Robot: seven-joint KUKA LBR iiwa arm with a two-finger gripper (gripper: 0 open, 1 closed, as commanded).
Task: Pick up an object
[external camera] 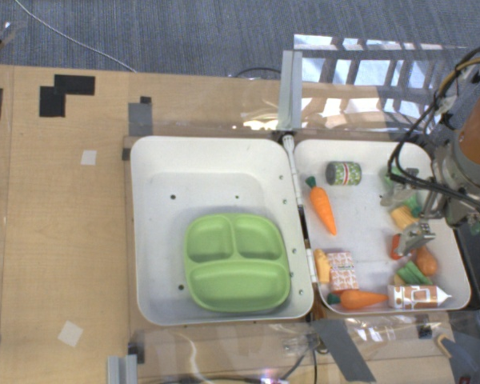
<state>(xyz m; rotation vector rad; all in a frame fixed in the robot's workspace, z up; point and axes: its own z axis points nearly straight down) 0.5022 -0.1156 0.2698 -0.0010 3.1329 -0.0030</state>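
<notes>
1. Left bin: a green tray, nothing to grasp.
2. Right bin: can, carrot and box lie open; the clutter sits along its right edge.
3. Pincer hovers over that clutter; its spread I cannot tell. Best settle squarely on one item, clear of neighbours.

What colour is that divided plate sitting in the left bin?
Light green. The divided plate shows plainly in the overhead camera view, against the white left bin.
</notes>
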